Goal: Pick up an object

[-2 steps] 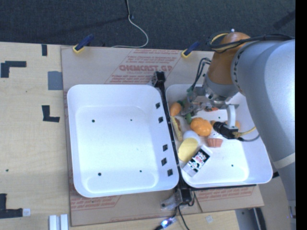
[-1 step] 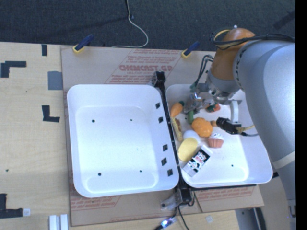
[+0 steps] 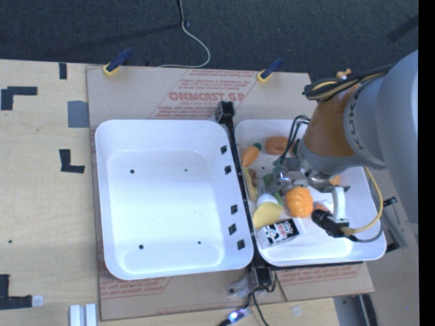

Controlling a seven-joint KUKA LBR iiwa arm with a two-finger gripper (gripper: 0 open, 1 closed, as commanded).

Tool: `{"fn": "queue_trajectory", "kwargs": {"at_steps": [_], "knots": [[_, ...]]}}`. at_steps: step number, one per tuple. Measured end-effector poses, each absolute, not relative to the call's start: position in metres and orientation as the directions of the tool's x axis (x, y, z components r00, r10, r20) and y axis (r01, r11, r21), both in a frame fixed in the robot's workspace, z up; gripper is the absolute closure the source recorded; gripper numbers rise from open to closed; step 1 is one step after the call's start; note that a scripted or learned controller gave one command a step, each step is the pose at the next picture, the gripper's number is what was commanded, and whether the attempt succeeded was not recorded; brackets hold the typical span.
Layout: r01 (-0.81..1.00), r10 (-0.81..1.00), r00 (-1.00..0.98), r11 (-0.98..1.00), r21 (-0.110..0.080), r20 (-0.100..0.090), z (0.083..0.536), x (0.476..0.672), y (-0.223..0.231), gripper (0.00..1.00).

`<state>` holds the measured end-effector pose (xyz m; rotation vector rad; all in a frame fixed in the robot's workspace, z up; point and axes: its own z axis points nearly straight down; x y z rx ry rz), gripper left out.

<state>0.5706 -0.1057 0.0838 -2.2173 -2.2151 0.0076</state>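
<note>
the gripper [image 3: 289,182] is being hung low over the right bin [image 3: 363,253], among the clutter at the bin's left half. whether it is released or clenched cannot be told, since the wrist and its fittings are covering that part from above. nothing is being seen held.

several candidates for the pick are being crowded together just beside it: an orange ball [image 3: 299,200] touching the tool's lower side, a yellow piece [image 3: 267,214] below and to the left, a white card [image 3: 280,231] with black print near the front wall, a carrot [image 3: 249,155] against the divider, and an orange lump [image 3: 276,144] toward the back.

the main risk is being judged as a glancing or empty close: the ball is round and smooth-looking, so it could be squeezed out sideways and rolled away. the pieces are being packed so tightly that two could be pinched at once, or a neighbour could be shoved against the wall. the card is lying flat, which would be giving little to catch. the yellow cable [image 3: 372,223] looping by the wrist could also be snagged on the bin's rim.

the toys are looking like glossy moulded plastic, rounded and tapered. the bins are shallow, white and smooth, with rounded corners; the left bin [image 3: 136,138] is showing small dark dots. beneath them, printed brown cardboard [image 3: 197,97] is being held by clamps on a pale wooden bench [image 3: 41,202].
</note>
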Motion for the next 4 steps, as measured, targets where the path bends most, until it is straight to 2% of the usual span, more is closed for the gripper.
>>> {"fn": "queue_trajectory", "kwargs": {"at_steps": [1, 2, 3, 4], "knots": [[1.0, 1.0, -0.009, 0.009, 0.01, 0.002, 0.191, 0.596, -0.041, 1.0], [1.0, 1.0, 0.007, -0.007, -0.01, -0.001, 0.098, 0.554, -0.118, 1.0], [1.0, 1.0, 0.003, -0.003, 0.006, -0.002, 0.085, 0.496, -0.132, 1.0], [1.0, 1.0, -0.001, 0.001, 0.012, -0.007, 0.182, 0.55, -0.178, 1.0]]}}
